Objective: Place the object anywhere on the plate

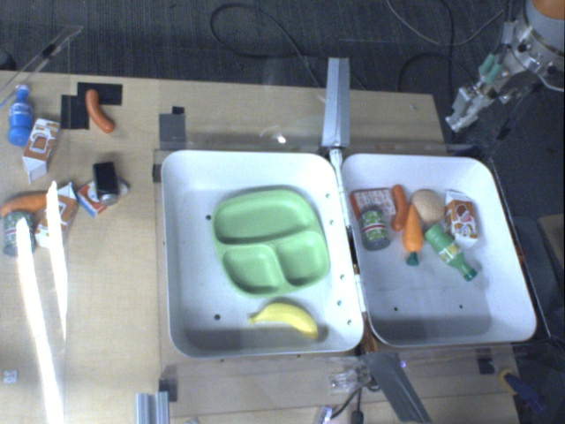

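Gripper (465, 111) parked at upper right, above the bench's far right corner and outside both bins; finger state not readable at this size, nothing seen between them. Arm (538, 25) enters from the top right corner.

Left bin (177, 263): green plate (269, 239) with three compartments, roughly central, tilted slightly. Banana (285, 318) on the bin floor just below the plate's near edge, apart from it, near the bin's front wall.

Right bin (494, 307): items clustered in the far half. Can with red and green label (374, 218) at left; small red sausage (399, 207) just beside it; carrot (413, 229) lying upright in view, between can and bottle; pale round item, potato-like (428, 205), behind the carrot; green bottle (451, 251) lying slanted; red-and-white carton (462, 218) at right, touching or nearly touching the bottle.

Bench left of the bins: blue bottle (19, 115), second sausage (100, 113), small cartons, a black block (105, 178).
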You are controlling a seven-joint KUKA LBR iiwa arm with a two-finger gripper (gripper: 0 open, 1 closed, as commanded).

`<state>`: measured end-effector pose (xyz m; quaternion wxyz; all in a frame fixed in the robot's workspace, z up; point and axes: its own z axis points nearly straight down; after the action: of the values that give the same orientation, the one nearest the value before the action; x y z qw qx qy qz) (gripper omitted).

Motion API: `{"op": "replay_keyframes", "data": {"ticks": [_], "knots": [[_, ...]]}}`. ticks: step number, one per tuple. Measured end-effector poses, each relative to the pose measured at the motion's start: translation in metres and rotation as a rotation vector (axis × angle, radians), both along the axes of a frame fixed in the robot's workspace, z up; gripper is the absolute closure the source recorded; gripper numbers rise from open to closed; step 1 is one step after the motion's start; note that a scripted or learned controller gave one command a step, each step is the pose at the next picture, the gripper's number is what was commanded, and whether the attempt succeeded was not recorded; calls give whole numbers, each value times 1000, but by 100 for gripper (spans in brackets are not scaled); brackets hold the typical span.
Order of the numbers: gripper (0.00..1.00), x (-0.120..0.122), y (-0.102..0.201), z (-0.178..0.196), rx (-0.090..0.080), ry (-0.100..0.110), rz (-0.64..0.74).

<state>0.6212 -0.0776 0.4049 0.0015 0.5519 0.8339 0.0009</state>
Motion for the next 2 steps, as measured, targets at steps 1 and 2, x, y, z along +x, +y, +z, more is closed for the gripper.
{"op": "replay_keyframes", "data": {"ticks": [1,2], "knots": [[100,-35,77,-56,0,2,269],[100,-132,122,30,-1,-2,288]]}}
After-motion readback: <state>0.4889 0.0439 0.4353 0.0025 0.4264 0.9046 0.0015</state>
